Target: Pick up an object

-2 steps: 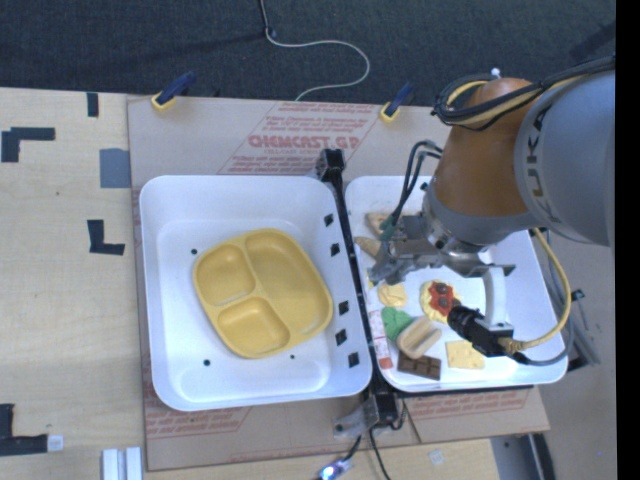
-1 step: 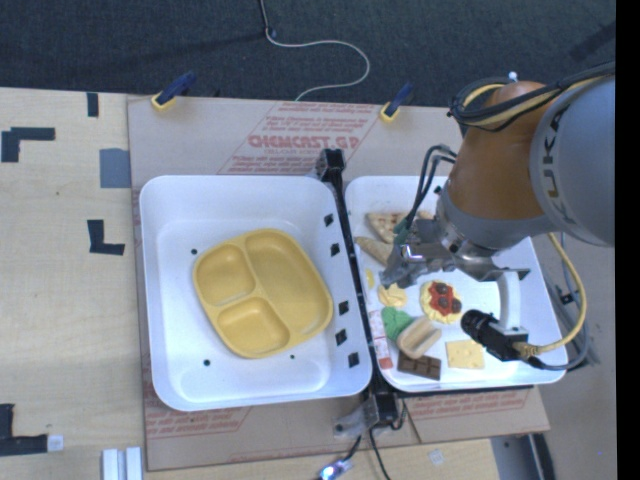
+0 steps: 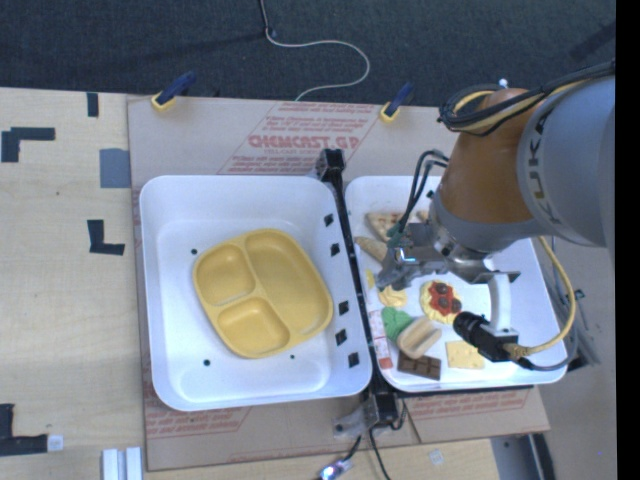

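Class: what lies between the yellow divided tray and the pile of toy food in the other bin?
In the camera view, between the yellow tray and the toy food run bare white bin floor and the black-clipped bin walls.

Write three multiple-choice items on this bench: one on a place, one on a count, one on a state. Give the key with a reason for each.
1. Where does the yellow tray lie?
A. left bin
B. right bin
C. on the cardboard

2. How many compartments does the tray have?
A. two
B. three
C. five

3. How does the tray sit?
A. flat, open side up
B. flipped over
C. leaning on a wall

Key:
1 A, it rests on the left bin floor.
2 B, three hollows show.
3 A, its hollows face the camera.
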